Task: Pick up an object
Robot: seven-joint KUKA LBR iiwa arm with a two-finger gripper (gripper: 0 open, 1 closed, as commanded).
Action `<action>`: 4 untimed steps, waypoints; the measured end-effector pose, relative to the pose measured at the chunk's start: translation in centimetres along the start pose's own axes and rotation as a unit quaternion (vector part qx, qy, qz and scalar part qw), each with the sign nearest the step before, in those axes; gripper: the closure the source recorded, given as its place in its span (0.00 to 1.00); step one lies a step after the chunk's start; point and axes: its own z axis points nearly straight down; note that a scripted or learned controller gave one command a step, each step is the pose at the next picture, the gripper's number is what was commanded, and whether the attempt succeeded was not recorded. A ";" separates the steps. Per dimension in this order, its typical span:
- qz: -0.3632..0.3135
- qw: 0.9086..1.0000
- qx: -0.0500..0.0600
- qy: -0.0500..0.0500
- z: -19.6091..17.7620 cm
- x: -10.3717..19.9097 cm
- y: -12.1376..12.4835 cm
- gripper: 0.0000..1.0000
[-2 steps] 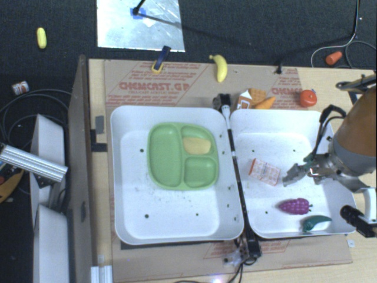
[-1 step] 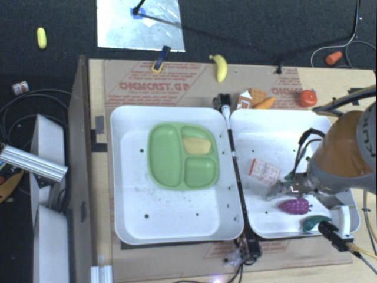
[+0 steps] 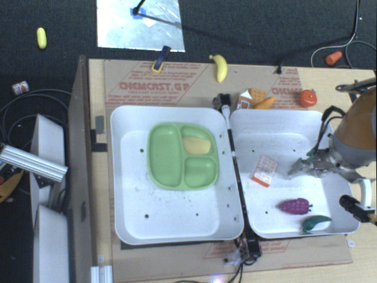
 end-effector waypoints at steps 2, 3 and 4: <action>-0.002 1.000 0.005 0.003 -6.9 3.9 -5.7 0.00; -0.003 1.000 0.004 0.003 -7.1 6.3 -5.6 0.00; -0.003 1.000 0.005 0.004 -4.4 8.2 -5.7 0.00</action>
